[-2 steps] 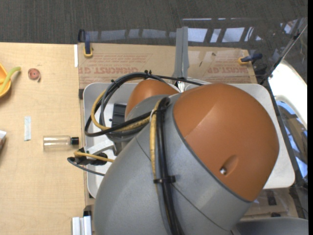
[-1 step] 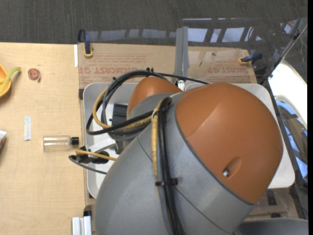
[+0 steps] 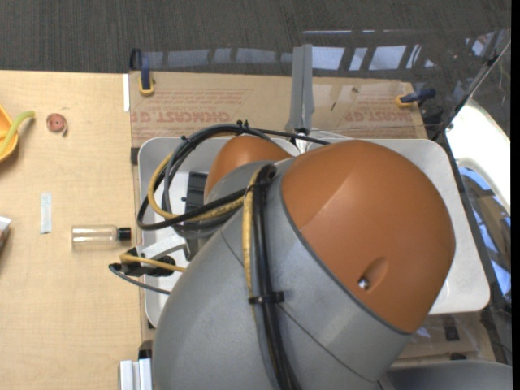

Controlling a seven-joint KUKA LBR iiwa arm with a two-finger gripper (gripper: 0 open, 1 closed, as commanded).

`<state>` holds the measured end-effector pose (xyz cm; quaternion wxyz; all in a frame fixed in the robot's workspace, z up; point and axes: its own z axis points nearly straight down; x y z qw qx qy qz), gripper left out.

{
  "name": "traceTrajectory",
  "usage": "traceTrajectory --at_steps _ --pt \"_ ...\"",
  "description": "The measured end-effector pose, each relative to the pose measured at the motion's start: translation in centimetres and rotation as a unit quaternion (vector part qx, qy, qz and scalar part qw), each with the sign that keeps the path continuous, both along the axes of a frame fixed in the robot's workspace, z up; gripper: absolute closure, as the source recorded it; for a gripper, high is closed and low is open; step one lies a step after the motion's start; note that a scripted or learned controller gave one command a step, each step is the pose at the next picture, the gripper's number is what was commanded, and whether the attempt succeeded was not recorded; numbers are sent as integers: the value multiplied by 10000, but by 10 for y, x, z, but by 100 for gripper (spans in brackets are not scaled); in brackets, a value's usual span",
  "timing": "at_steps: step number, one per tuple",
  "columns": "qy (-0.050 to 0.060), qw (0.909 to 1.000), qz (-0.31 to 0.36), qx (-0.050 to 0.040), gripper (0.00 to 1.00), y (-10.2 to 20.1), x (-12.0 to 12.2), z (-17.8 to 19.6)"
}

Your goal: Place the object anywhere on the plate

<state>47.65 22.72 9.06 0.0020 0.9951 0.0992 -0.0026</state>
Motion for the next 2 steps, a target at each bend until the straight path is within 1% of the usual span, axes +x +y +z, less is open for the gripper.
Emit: traceTrajectory --at_steps 2 --pt "32 10000 -23 -39 100 -6 0 16"
